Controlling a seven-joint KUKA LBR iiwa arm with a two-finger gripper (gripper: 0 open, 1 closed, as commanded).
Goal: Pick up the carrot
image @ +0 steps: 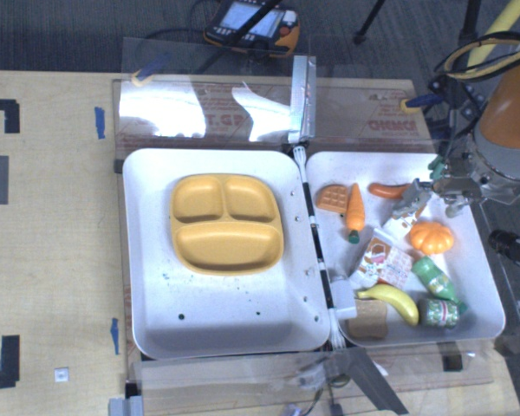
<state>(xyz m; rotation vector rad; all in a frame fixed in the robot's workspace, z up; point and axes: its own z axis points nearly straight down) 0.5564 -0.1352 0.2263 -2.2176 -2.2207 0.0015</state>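
The carrot is orange with a green tip. It lies nearly upright in the picture at the upper left of the right bin, between a brown waffle and an orange-red sausage. My gripper hangs over the bin's upper right, to the right of the carrot and apart from it. It is open, with nothing between its fingers. It sits just above a small orange pumpkin.
The right bin also holds a snack packet, a banana, a green bottle, a can and a brown slice. A yellow divided plate lies in the left bin.
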